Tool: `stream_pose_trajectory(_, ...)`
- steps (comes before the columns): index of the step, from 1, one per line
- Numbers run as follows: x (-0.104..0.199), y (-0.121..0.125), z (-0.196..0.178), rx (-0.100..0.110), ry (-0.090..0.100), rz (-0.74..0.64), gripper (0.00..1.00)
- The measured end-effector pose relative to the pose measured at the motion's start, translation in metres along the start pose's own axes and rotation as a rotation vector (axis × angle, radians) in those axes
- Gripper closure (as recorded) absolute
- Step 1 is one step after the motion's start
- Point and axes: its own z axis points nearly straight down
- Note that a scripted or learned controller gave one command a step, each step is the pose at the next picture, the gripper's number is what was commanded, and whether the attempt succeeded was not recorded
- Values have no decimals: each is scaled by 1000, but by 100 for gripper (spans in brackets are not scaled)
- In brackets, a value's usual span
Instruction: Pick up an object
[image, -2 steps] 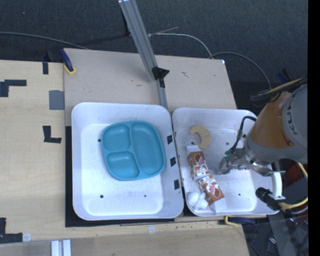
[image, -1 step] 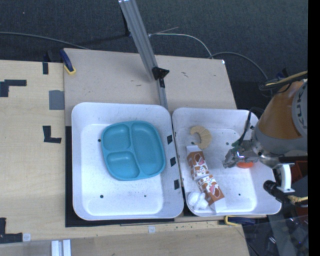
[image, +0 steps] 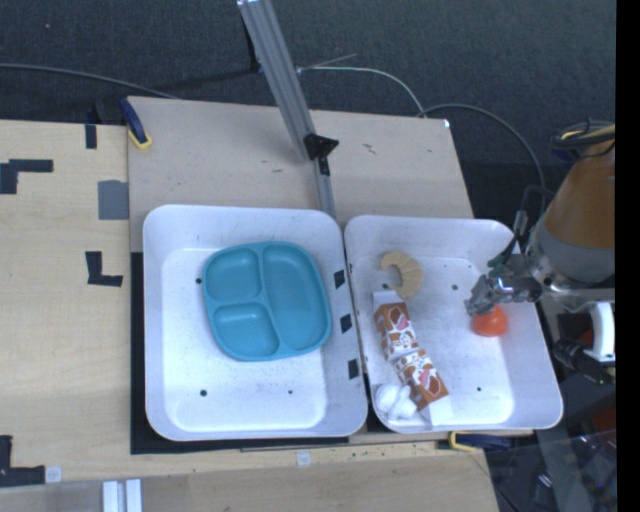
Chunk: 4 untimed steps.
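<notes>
At the right of the frame the claw (image: 487, 300) hangs low over the right bin (image: 520, 395), directly above a small orange object (image: 490, 322) that lies near that bin's right wall. The claw's dark tip sits at the object's upper edge and hides part of it, so whether the two touch, and how the claw is set, cannot be told. This placement reads as the lead-in to a grasp: the arm comes in from the right side, and the orange piece is the item closest to it, well apart from the others and so the least awkward target. It appears rounded, bright orange-red, compact and smooth, probably light and easy to pinch, though apt to roll or slip if caught off-centre. Elsewhere in the right bin, a tan curved piece (image: 403, 271) lies toward the upper left, a long brown-and-white patterned packet (image: 407, 354) runs slantwise down the left side, and a small white lump (image: 395, 401) rests at its lower end. The left bin (image: 180, 400) carries a blue divided plate (image: 267, 299), lying flat. Both bins sit side by side on the desk (image: 60, 300).
</notes>
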Motion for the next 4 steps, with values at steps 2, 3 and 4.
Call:
stream_pose_trajectory(2,54,10,-24,7,3,-5,100)
stream_pose_trajectory(3,117,18,-20,8,4,-6,100)
stream_pose_trajectory(4,168,30,-10,8,3,-5,100)
